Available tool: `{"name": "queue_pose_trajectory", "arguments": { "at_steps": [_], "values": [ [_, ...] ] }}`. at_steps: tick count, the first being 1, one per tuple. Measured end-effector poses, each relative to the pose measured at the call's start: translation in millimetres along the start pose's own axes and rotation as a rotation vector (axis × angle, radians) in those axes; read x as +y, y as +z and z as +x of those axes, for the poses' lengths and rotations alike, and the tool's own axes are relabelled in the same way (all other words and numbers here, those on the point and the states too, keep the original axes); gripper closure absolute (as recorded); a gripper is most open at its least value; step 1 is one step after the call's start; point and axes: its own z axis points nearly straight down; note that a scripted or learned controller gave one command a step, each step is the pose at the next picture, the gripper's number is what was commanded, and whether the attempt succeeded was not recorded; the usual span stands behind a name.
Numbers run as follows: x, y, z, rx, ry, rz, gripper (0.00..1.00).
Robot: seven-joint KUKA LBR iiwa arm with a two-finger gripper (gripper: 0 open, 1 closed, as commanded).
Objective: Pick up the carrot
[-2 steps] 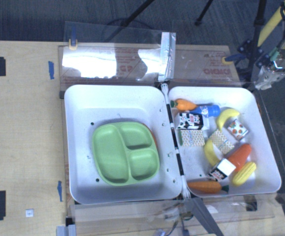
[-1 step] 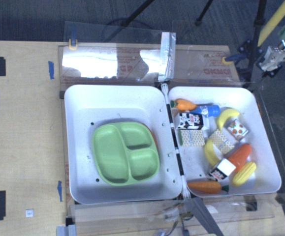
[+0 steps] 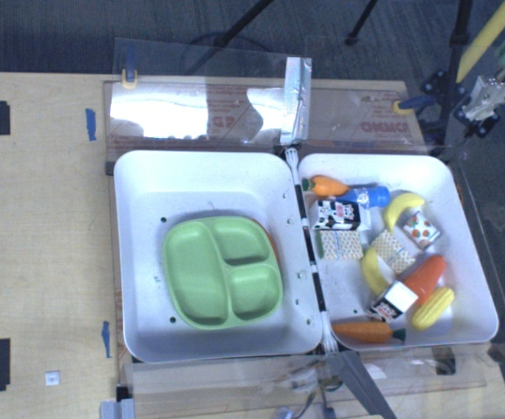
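The end effector (image 3: 483,101) hangs beyond the far right corner of the shallow white plastic right-hand bin (image 3: 474,234); whether it is clenched or released cannot be told. The long orange toy carrot (image 3: 364,331) hugs that bin's near wall, so a descent risks striking the wall.

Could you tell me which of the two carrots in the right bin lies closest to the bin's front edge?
The carrot along the right bin's front wall; the other carrot lies at the back, near the blue bottle.
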Motion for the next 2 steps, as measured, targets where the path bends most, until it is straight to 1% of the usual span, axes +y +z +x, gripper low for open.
{"name": "queue_pose_trajectory", "arguments": {
  "at_steps": [2],
  "values": [
    [3.8,-23.2,3.2,-0.009,-0.008,-0.010,1.00]
  ]
}}
